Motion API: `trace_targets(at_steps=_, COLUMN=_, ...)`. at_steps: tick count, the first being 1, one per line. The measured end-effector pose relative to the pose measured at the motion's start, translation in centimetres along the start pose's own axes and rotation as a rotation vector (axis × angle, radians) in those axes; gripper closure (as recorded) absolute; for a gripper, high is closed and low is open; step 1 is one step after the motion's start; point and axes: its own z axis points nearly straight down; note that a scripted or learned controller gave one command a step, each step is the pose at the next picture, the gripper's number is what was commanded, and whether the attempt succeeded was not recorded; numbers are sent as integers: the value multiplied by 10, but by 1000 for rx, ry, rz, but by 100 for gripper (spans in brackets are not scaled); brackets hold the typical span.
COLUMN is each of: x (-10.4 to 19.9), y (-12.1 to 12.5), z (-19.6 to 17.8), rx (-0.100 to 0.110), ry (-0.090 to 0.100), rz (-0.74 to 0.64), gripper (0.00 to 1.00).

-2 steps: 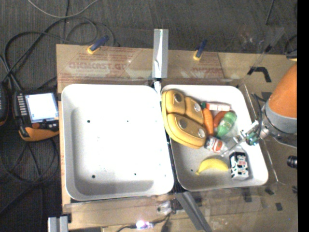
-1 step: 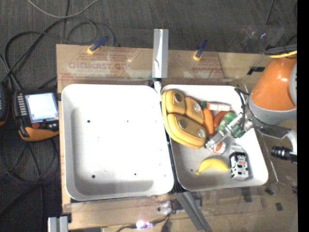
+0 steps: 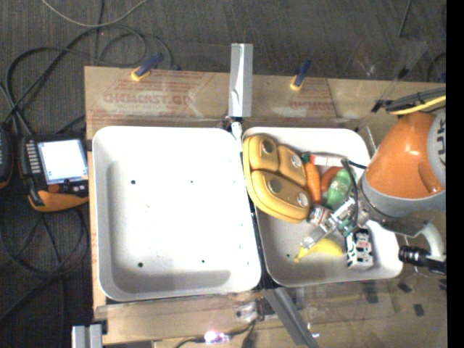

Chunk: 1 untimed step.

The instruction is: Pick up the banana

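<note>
Handheld screen (image 3: pixel 56 159): I see it lying on the dark floor left of the bench, its display lit, with an orange-edged body just below it.
Bench (image 3: pixel 167 98): a brown board with two clamps, blue and yellow, on its far edge.
Left bin (image 3: pixel 174 209): white and shallow, and I can make out a few small dark specks on its floor.
Metal post (image 3: pixel 240 78): it stands at the far edge, right above the seam between the two bins.
Right bin (image 3: pixel 377 270): white, touching the left bin along its left rim.
Yellow moulded toy (image 3: pixel 275 176): the biggest piece here, with two rounded humps, lying along the right bin's left wall from far to middle.
Carrot (image 3: pixel 312 180): orange, resting against the right side of the yellow toy.
Green object (image 3: pixel 338 188): just right of the carrot; I cannot name it more closely.
Banana (image 3: pixel 320 249): yellow, lying on the bin floor toward the near side, right of centre.
Gripper (image 3: pixel 328 223): it hangs directly over the banana, reaching in from the right; I cannot tell how it is set.
Black-and-white block (image 3: pixel 359 249): just right of the banana, by the near right corner.
Arm (image 3: pixel 406 169): its orange band covers the bin's right side.
</note>
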Motion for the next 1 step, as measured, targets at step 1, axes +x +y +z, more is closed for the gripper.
trace_targets(at_steps=1, x=9, y=46, z=-71, rx=-1, ry=-3, rz=65, gripper=0)
